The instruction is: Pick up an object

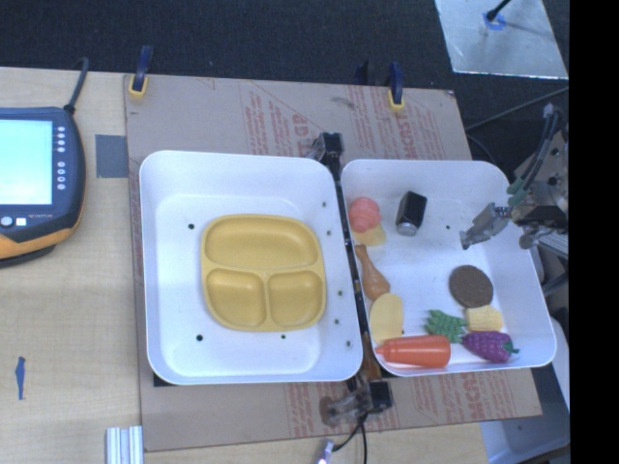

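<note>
**Tool poised at the right bin's edge, nothing picked yet**

Brown cardboard covers the table (242, 100), and on it two white bins are set side by side. The left bin (174, 177) carries a yellow divided plate (263, 269). The right bin (435, 177) holds the toy food: a pink ball (364, 213), a black can (411, 212), a brown disc (470, 285), a carrot (418, 352), purple grapes (488, 345) and other small pieces. The tool (481, 228) is seen over the right bin's far right side, and nothing is seen between its fingers; whether they are spread or closed cannot be told. The approach step is judged to be in hand. A descent onto one item is called for next; the brown disc lies nearest, with bare floor around it. The crowded lower corner would be harder, since the pieces touch. A handheld screen (34, 177) rests well apart at the left
</note>
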